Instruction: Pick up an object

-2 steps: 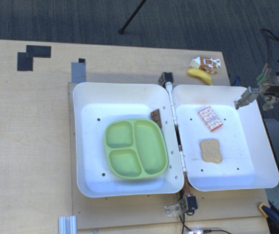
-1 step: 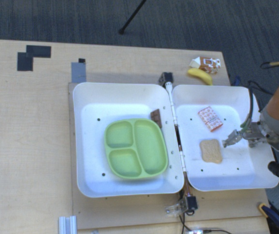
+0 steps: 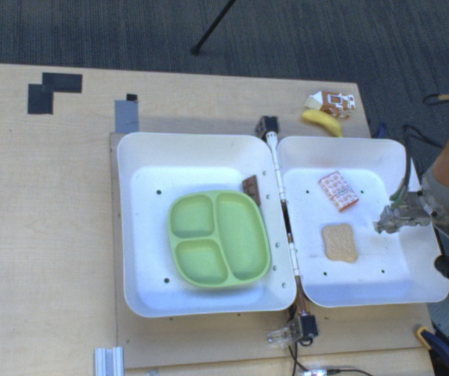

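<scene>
Nothing picked up yet.
The gripper (image 3: pixel 387 224) hovers low in the right bin (image 3: pixel 381 157) beside the tan biscuit (image 3: pixel 339 243); its grip state I cannot tell.

Two bins (image 3: pixel 142 210) — one tray (image 3: pixel 218 240), one cracker (image 3: pixel 339 243)

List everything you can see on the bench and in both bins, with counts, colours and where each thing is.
bench: one, light wood, under both bins
white bins: two, side by side
divided plate: one, green, in the left bin
brown piece: one, by the plate's top right edge, left bin
packet: one, red and white, upper part of the right bin
toast-like slice: one, tan, right bin, below the packet
banana: one, yellow, on the bench behind the right bin
small carton: one, white and orange, beside the banana
pincer: one, grey, over the right bin's right side
</scene>
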Robot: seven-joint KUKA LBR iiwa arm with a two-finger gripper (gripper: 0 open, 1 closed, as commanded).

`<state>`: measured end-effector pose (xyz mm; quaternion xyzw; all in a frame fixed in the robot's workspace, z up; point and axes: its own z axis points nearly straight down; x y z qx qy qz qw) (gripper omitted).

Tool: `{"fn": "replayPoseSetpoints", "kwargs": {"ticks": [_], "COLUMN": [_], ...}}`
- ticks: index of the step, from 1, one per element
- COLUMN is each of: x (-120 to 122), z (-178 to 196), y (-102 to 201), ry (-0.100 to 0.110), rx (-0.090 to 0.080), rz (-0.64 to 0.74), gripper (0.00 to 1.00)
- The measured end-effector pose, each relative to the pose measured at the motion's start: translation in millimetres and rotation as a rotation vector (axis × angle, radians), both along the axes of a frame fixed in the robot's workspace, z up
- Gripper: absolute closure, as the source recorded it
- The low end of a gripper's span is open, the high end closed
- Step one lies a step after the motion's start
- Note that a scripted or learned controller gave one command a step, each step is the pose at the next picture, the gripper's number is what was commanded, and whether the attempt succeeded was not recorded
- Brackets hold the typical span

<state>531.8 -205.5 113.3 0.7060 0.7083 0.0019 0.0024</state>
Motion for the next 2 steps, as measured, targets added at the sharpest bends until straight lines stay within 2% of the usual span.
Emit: {"fn": "replayPoseSetpoints", "kwargs": {"ticks": [1, 2], "x": [0, -39], "z": [0, -25], "y": [0, 43], "ry": [0.0, -0.007], "rx": [0.0, -0.002], "rz": [0.0, -0.003], "gripper": [0.0, 0.0]}}
